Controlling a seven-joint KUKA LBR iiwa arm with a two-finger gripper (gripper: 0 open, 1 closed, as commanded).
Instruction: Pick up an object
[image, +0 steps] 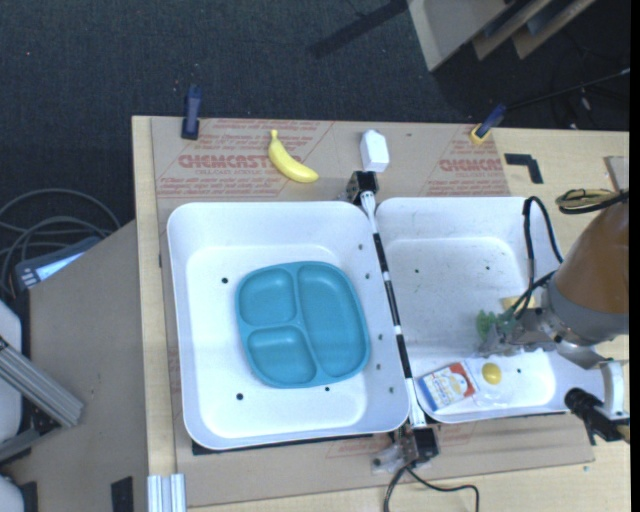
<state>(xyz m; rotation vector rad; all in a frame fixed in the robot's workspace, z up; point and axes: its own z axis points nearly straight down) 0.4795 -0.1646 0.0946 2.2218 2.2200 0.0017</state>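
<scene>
The table (230, 165), a cardboard-covered surface printed with red lettering, carries two shallow white bins side by side. The left bin (200, 300) holds a blue divided plate (300, 322) with three compartments, lying flat near the bin's middle. The right bin (440, 245) has a speckled floor and several small things gathered toward its near right part.

The arm (598, 275), grey with an orange band, reaches in over the right bin's right edge. Its end effector (512, 330) sits low over the bin floor, right at a small green object (489, 324); whether its fingers are parted or closed cannot be told, nor whether the green object is between them.

Near the right bin's near edge lies a flat white packet with a red and orange label (447, 386), close to the bin's near left corner. Just to its right lies a small yellow ball-like object (491, 374).

On the table beyond the left bin's far edge lies a yellow banana (289, 162). A small white block (375, 150) sits near the far end of the seam between the bins.
</scene>
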